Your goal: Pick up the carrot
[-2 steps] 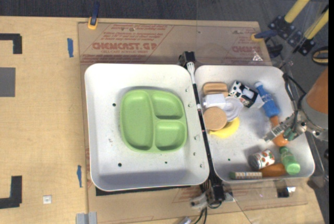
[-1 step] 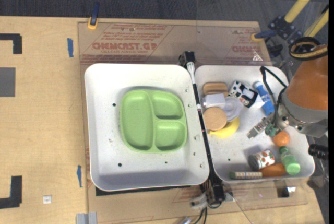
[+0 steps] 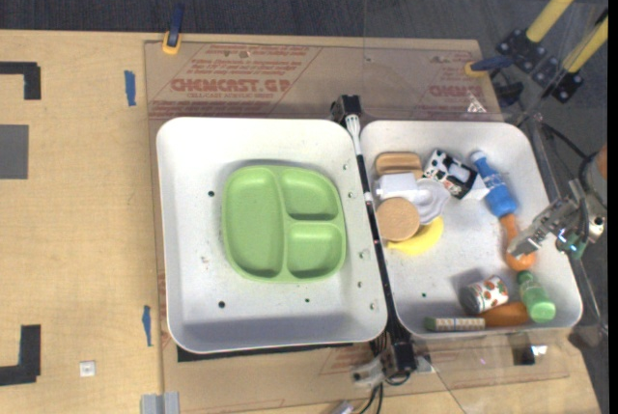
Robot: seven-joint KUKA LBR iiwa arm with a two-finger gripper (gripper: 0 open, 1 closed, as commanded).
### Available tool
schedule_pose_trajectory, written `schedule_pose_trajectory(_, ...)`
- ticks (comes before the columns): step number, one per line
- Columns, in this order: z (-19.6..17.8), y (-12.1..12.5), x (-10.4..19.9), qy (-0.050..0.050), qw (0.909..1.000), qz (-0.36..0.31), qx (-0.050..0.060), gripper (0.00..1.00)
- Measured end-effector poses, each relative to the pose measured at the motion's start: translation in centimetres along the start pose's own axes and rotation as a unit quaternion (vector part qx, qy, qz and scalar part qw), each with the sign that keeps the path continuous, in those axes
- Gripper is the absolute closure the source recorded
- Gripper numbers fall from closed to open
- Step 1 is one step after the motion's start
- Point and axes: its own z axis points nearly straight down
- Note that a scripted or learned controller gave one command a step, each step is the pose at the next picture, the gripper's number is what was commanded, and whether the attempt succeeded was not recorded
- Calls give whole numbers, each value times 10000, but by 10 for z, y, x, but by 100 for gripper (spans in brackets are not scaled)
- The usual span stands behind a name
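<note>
An orange carrot (image 3: 511,232) lies in the right bin (image 3: 454,258), near its right wall, just below a blue bottle (image 3: 493,186). My gripper (image 3: 536,235) reaches in from the right edge and sits low at the carrot's lower right end, partly covering it. A second orange piece (image 3: 504,314) lies along the bin's front wall beside a green bottle (image 3: 537,298); I cannot tell what it is.
The right bin also holds a patterned can (image 3: 486,291), a black-and-white toy (image 3: 449,173), a brown bread piece (image 3: 398,162), a white cup (image 3: 406,190), a tan disc (image 3: 397,219) and a yellow banana (image 3: 423,241). A green divided plate (image 3: 286,221) sits in the left bin (image 3: 193,209).
</note>
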Motion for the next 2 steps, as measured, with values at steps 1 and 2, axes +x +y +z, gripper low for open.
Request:
schedule_pose_trajectory(1,86,32,16,20,9925,-1222,-11,100)
schedule_pose_trajectory(2,88,32,18,38,9925,-1225,-8,0)
